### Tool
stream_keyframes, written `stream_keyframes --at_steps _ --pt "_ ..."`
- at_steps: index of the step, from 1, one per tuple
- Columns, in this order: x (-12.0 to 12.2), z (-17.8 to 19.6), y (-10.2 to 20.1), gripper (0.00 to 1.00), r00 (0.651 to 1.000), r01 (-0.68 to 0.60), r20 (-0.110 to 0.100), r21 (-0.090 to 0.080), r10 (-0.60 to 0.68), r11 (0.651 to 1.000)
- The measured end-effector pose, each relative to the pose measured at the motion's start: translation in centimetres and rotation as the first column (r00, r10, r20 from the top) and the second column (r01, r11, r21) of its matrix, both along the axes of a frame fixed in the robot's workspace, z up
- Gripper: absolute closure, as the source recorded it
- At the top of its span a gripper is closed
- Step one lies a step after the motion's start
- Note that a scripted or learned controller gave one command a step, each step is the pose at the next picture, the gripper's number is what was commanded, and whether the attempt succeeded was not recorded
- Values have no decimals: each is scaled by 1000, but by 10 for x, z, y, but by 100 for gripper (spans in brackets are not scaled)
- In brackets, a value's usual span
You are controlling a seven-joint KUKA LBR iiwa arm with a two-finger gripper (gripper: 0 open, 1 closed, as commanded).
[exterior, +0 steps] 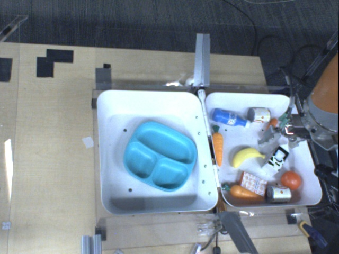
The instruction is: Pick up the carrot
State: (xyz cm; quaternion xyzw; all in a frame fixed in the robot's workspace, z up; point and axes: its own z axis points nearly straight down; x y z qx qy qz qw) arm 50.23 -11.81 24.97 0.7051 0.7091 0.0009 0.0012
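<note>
The carrot (217, 148) is a slim orange piece with a green top. It lies lengthwise against the left wall of the right bin (312, 197). My gripper (271, 137) hangs over the right half of that bin, to the right of the carrot and well apart from it. It is just above a yellow banana-like fruit (248, 156). The grey arm with its orange band (324, 91) comes in from the right edge.
The right bin also holds a blue bottle (229, 118), a silver can (258, 114), a black-and-white item (276, 158), a patterned box (252, 183), a thicker orange vegetable (244, 193), a tomato (291, 180) and a second can (278, 194). A blue divided tray (159, 155) lies in the left bin (114, 194).
</note>
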Motion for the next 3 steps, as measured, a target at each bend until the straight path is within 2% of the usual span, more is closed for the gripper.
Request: stream_keyframes --at_steps 1,2,3 --pt "-14 -66 82 0 987 159 0 1 -159 987" --pt "-14 -151 -11 0 998 59 2 0 -59 998" --pt "-12 -141 -10 100 998 58 8 -1 -58 998"
